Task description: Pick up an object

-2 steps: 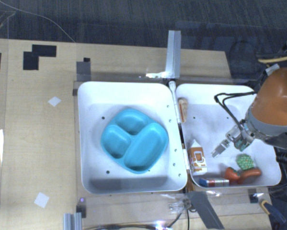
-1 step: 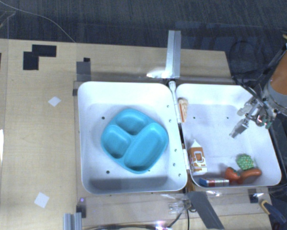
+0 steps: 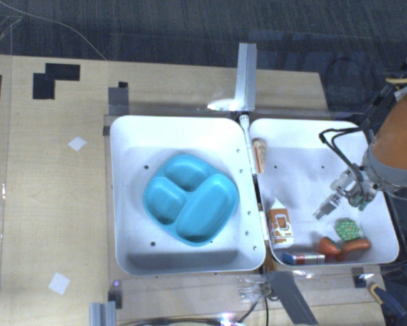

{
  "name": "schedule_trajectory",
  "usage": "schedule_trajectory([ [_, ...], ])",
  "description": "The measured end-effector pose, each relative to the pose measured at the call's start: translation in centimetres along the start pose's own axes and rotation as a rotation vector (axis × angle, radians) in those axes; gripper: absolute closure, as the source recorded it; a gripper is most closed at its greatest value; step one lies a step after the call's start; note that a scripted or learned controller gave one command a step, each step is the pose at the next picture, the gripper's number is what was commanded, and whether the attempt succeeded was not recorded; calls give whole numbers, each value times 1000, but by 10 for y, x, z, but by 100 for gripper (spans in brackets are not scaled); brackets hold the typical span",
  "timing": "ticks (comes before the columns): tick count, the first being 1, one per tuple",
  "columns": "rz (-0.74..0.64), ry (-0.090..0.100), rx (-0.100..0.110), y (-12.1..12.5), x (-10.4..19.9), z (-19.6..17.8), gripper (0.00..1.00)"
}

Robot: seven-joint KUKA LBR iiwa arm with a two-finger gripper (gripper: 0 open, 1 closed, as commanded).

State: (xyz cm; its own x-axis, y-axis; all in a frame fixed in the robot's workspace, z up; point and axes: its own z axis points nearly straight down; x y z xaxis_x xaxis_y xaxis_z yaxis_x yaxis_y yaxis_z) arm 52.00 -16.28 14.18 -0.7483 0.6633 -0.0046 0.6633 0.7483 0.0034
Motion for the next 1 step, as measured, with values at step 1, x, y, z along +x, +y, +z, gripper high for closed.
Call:
schedule_trajectory([
  [1,-382,0,0,-18,26,7,0],
])
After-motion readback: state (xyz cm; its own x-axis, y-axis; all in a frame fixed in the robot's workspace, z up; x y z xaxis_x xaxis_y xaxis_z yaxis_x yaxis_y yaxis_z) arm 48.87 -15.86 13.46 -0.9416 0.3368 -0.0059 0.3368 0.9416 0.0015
